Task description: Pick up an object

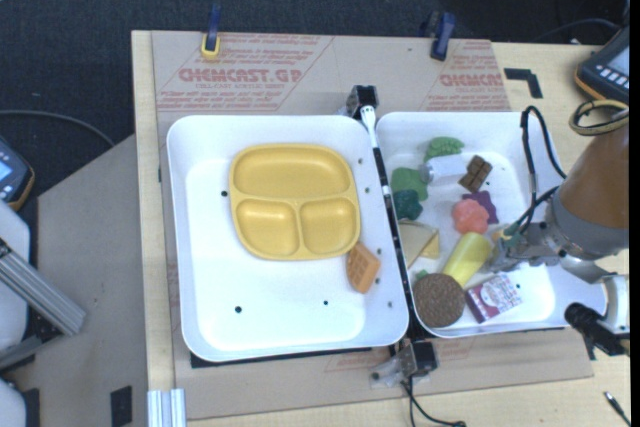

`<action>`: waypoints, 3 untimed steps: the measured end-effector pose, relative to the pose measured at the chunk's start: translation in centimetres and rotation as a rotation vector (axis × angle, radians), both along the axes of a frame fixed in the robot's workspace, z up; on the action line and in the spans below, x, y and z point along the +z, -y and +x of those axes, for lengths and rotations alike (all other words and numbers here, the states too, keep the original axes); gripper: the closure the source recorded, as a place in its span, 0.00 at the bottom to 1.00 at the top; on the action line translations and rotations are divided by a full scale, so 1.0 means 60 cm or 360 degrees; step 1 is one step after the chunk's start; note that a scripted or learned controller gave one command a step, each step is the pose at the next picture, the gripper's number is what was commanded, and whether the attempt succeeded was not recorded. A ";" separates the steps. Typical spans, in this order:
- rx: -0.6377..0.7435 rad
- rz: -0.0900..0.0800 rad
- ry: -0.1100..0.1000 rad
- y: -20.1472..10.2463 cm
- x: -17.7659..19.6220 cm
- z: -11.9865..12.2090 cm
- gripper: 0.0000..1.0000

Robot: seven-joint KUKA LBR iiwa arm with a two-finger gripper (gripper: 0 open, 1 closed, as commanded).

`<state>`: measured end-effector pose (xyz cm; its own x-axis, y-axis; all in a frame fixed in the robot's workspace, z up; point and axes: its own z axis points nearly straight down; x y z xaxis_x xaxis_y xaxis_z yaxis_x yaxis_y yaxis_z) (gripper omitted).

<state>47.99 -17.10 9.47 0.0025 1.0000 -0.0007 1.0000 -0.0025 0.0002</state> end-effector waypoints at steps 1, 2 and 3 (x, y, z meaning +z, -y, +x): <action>0.0002 -0.0005 0.0009 0.012 0.075 0.003 1.00; 0.0006 -0.0004 0.0010 0.002 0.151 0.000 1.00; 0.0006 -0.0004 0.0011 0.003 0.221 0.003 1.00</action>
<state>48.15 -17.28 22.76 -0.0012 1.0000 -0.0034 1.0000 0.0012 0.0070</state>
